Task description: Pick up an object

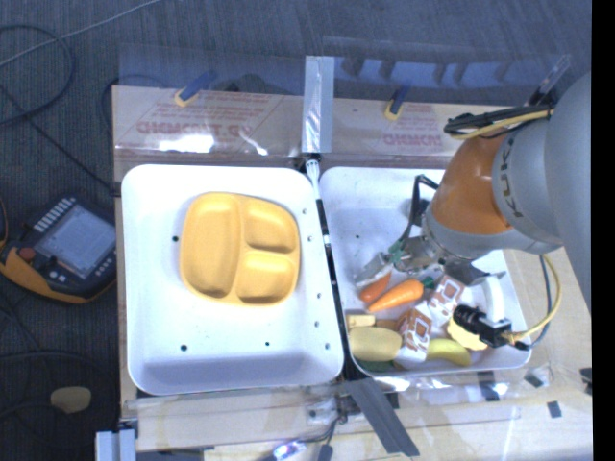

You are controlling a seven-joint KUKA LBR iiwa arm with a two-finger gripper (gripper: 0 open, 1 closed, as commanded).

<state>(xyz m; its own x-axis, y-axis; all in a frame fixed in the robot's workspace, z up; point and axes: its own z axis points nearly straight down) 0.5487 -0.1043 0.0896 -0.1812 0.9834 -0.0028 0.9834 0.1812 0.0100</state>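
In the right bin point(370, 195) lie several toy foods: an orange carrot point(394, 296), a yellow-green piece point(375, 343), a red-and-white patterned packet point(428, 317) and a yellow banana-like piece point(449, 351). My gripper point(415, 254) reaches down just above the carrot, among silver and green items point(377, 266). Its tips are hidden by the wrist and the clutter. A yellow divided plate point(240, 248) sits in the left bin point(154, 344).
The grey arm with its orange band point(476, 195) covers the right bin's right side. A yellow-and-black cable point(500, 115) runs along the arm. A handheld controller point(62, 248) lies on the floor at the left. Cardboard point(211, 113) lines the back of the bench.
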